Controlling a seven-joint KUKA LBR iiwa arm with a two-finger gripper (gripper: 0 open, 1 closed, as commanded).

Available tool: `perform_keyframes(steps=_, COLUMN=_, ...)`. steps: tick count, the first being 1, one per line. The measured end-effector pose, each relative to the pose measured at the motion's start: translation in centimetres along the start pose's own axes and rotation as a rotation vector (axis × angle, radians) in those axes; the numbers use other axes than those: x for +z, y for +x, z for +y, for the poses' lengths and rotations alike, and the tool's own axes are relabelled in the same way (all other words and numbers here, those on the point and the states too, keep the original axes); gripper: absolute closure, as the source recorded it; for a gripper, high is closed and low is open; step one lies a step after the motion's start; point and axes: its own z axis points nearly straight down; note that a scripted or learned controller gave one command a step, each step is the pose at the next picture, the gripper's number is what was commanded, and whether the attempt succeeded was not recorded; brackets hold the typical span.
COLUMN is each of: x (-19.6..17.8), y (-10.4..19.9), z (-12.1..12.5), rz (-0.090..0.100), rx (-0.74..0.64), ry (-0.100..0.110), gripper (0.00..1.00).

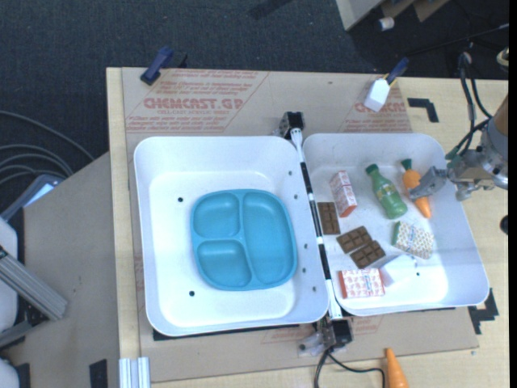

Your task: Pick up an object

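The gripper [432, 182] sits at the right bin's [452, 293] far right edge, touching or just over the toy carrot [418, 191]; its opening cannot be determined. The green bottle [385, 191] lies just left of the carrot. Red print on the bench board [202, 95] reads "CHEMCAST"; carton labels are illegible.

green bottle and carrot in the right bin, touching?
Apart. The camera view shows a strip of white bin floor between the green bottle and the carrot, which lie side by side.
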Motion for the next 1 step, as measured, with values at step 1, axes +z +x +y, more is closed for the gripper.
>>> perform_keyframes(steps=1, x=10.31, y=6.43, z=2.59, rz=0.000, rx=-0.001, ry=0.000, gripper=0.00)
